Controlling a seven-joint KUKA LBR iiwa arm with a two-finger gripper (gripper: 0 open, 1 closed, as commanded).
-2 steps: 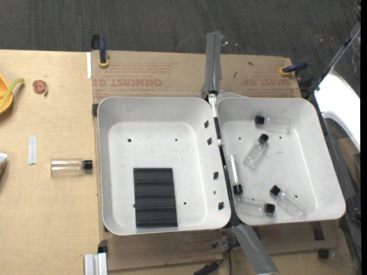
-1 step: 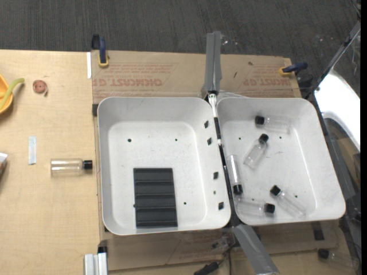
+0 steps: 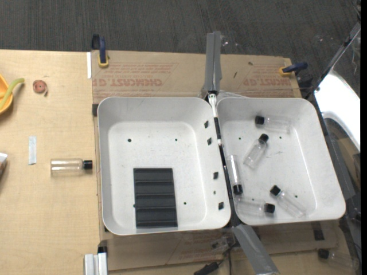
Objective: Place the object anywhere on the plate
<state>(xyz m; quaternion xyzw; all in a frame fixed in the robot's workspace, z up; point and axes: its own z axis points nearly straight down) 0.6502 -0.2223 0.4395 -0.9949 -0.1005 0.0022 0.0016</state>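
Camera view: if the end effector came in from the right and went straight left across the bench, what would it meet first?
Probably the right-hand shallow white plastic bin, its rim first, then the clear black-capped vials inside. Its height is unclear.

1. Left bin [image 3: 114,119] and right bin [image 3: 312,153]: white, plastic-looking, matt, finely speckled;
2. Plate [image 3: 155,198]: black, ribbed, matt;
3. Vials [image 3: 255,152]: clear, glossy, with matt black caps; glass or plastic, I cannot tell;
4. Bench [image 3: 46,211]: pale wood-look, smooth;
5. Cardboard [image 3: 172,76]: brown, dull, printed;
6. Bar [image 3: 213,62]: grey metal, satin;
7. Floor [image 3: 143,16]: dark, rough, carpet-like.
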